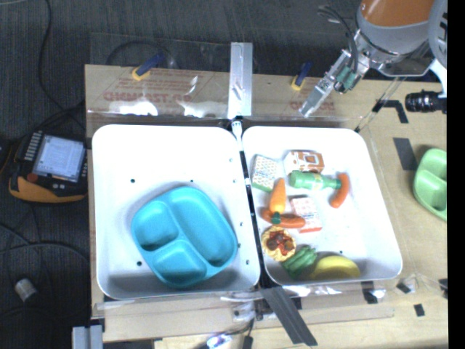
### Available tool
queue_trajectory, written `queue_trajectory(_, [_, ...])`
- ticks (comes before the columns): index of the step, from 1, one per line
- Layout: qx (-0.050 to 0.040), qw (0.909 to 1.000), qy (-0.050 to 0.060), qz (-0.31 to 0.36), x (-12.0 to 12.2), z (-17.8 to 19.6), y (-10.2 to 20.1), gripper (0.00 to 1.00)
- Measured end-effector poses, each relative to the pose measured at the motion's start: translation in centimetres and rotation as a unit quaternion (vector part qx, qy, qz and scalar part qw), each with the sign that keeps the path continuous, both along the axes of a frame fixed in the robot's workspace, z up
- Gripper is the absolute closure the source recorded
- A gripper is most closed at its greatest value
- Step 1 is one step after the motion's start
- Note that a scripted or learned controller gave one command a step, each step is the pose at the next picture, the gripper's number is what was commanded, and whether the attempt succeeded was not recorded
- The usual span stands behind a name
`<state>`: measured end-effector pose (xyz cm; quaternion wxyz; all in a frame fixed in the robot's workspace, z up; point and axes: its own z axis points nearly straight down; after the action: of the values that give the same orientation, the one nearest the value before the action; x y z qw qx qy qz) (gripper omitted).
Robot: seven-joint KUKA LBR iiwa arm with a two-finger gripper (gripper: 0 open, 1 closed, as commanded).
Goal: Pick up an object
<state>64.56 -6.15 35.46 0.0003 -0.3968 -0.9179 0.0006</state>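
I see my jaws (314, 102) raised above the right bin's (378, 195) far rim, carrying nothing; whether they are parted I cannot tell. Toy food clusters there: carrot (277, 195), banana (336, 267), green bottle (311, 181). A blue divided tray (184, 235) fills the left bin (116, 158).

The arm (403, 6) shows a broad orange band with a grey ring beneath it, rounded and smooth. Below that ring sits the tool (311, 107), slim, pale grey metal with a touch of green on its body. Thin dark cables loop beside the ring above it.
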Motion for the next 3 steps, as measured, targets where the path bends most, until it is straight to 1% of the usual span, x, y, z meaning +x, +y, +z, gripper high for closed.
queue_trajectory(1, [-0.0006, 0.9998, 0.000, 0.021, -2.9, 2.9, -2.6, 1.00])
queue_trajectory(2, [0.0001, 0.9940, 0.000, 0.109, 0.3, 0.6, 2.2, 1.00])
queue_trajectory(3, [-0.0003, 0.9893, 0.000, 0.146, 1.1, 0.6, 6.0, 1.00])
